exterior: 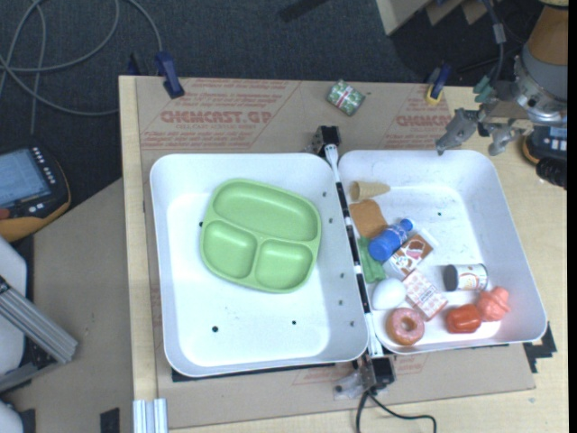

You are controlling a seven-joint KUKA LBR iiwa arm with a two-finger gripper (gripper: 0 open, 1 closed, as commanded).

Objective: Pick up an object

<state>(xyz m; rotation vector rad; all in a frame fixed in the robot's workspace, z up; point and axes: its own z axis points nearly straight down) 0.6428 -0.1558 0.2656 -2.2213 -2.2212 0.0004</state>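
Observation:
My gripper (473, 141) hangs above the far rim of the right bin (514, 233), open, with nothing between its fingers. The toys lie below and to its left in that bin: a cone (368, 188), a brown slice (367, 216), a blue bottle (389, 240), a small packet (411, 255), a white egg (389, 293), a pink wafer pack (424, 293), a donut (405, 326), a can (464, 278), a red piece (463, 318) and a pink piece (494, 303).
A green divided plate (261, 235) rests in the left bin (171, 269). A small green-and-white object (344, 96) sits on the cardboard behind the bins. Blue clamps (168, 73) hold the board's far edge.

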